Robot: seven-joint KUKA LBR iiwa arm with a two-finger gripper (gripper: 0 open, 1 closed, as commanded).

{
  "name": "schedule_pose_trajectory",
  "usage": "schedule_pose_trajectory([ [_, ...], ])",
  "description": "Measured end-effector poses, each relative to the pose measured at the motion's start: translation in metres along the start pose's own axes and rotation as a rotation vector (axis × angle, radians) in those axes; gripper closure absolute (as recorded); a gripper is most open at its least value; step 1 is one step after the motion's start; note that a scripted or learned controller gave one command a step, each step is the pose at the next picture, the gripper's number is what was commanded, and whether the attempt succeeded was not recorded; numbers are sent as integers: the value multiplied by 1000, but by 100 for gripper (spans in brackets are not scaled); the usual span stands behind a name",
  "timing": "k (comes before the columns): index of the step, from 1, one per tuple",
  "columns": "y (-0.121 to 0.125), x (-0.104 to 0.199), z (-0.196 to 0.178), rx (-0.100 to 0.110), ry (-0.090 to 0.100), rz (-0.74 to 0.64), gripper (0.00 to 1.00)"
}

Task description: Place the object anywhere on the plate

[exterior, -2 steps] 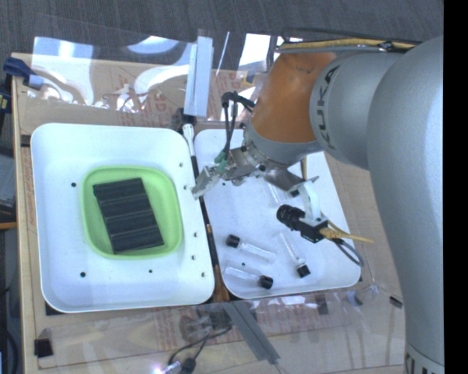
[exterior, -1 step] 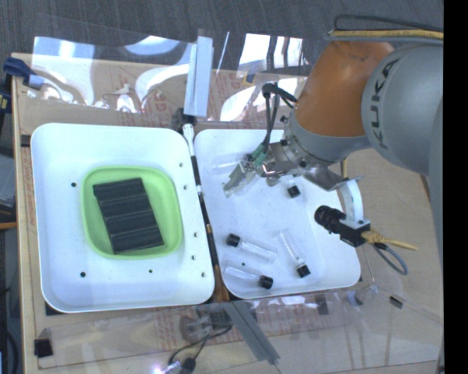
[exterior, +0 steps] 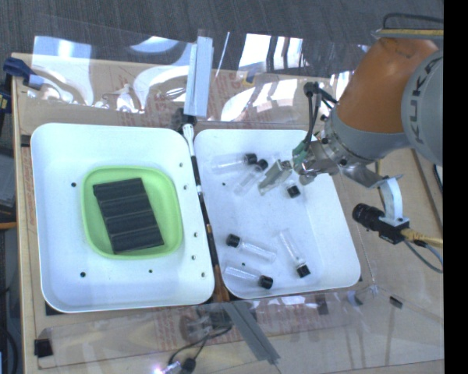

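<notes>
Nearest me, a black-capped vial lies by the front rim of the right bin, with others scattered behind it. My gripper sits low among the back ones, seemingly pinching one vial between narrowed fingers. I worry the slippery tube slides out before reaching the green plate in the left bin, where a dark ridged block crowds the landing.

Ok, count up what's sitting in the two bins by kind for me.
Clear tubes with black caps: 6, all in the right bin
Green plate: 1
Dark ridged block: 1, on the plate
Total: 8
</notes>
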State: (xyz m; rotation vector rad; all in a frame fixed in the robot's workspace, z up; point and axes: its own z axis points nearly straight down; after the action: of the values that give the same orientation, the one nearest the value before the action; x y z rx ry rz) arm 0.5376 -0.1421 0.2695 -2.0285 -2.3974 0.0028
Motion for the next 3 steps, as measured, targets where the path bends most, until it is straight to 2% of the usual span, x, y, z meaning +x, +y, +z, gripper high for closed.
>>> schedule_pose_trajectory([
  [1, 18, -73, -69, -2, 0, -21, 0],
  [2, -52, -61, -175, -3, -2, -41, 0],
  [3, -72, -58, -172, 2, 1, 90, 0],
])
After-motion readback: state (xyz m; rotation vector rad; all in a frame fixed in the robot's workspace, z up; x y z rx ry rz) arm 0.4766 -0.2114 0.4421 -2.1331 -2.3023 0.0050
